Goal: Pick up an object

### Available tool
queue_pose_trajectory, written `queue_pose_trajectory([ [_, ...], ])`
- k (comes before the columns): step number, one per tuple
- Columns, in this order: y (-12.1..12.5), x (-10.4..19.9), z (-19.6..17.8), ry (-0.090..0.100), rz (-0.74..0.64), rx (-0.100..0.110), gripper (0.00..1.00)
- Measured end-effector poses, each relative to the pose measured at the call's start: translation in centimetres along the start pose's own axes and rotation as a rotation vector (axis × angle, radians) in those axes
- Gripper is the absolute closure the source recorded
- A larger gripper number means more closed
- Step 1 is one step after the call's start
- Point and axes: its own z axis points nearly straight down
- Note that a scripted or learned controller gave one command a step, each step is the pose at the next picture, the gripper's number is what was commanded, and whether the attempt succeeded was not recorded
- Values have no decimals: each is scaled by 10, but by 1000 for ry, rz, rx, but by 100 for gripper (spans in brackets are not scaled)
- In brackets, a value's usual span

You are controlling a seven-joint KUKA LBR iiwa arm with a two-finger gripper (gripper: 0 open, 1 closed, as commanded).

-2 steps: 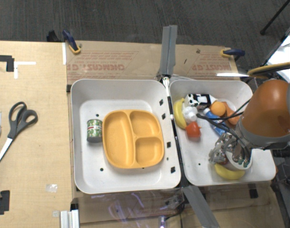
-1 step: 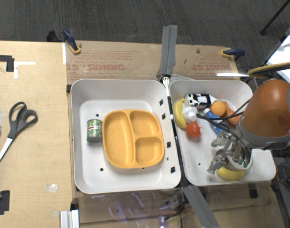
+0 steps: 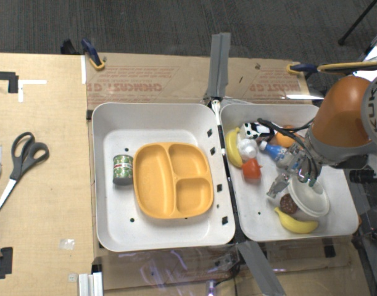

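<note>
Wooden worktop carries two shallow white bins side by side, with cardboard under them and dark carpet beyond.

Nearest in the right bin lies a banana, touching a white bowl that holds something dark brown at its rim. The gripper hangs just beside the bowl, over bare bin floor; whether its jaws stand apart or together I cannot tell, and nothing is seen between them. I judge the small red thing just left of the gripper the easiest pick: it looks light, firm and compact, with free floor on its near side, so a hold across its middle should do. The banana is probably smooth plastic and curved, likely to slip unless taken across its thick middle, and the bowl crowds it.

Farther back sit a second banana along the left wall, a white bottle, a blue piece, an orange ball and a black-and-white toy, packed close, leaving little room for fingers.

The left bin holds a yellow divided plate and a small can touching its edge. Scissors lie well apart.
</note>
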Motion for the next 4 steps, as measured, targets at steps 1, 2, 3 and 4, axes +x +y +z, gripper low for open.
queue_pose_trajectory([
  [1, 62, -25, 0, 0, 114, -1, 0],
  [2, -44, 50, 0, 0, 155, -3, 0],
  [3, -42, 49, -10, -3, 152, -6, 100],
  [4, 12, 85, -135, 2, 345, 2, 100],
])
